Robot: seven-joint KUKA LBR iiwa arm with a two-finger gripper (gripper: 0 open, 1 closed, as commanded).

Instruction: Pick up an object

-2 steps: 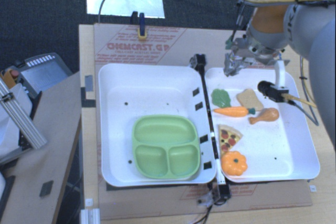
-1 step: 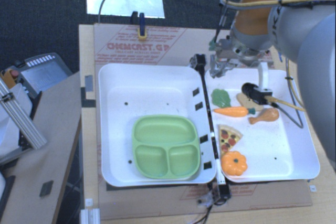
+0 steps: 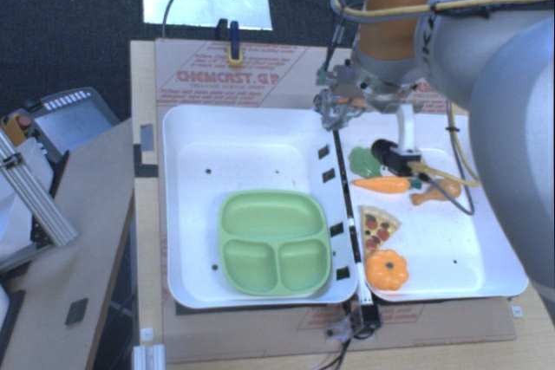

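The grey arm (image 3: 486,56) reached in over the right bin (image 3: 451,256), and its gripper (image 3: 332,115) hung above the far end of the divide between that bin and the left bin (image 3: 243,160). Whether the claw was released or clenched could not be told, and nothing was seen in its grasp.

The green divided plate (image 3: 276,243) lay alone at the near side of the left bin. The smaller toys lay in the right bin, close to the divide. The orange pumpkin (image 3: 387,269) was nearest the front, and the pizza slice (image 3: 378,226) lay just behind it. Farther back were the carrot (image 3: 381,185), a brown drumstick (image 3: 434,193) just beside the carrot's tip, and a small green piece (image 3: 362,159) nearest the gripper.

No object had yet been picked. The pumpkin looked the safest choice, being round, plump and apart from its neighbours. The plate and the pizza slice probably lay too flat to pinch from above. To do the step well, the gripper would likely need to centre over one toy, come straight down and keep off the bin wall, then close across the toy's narrow width.
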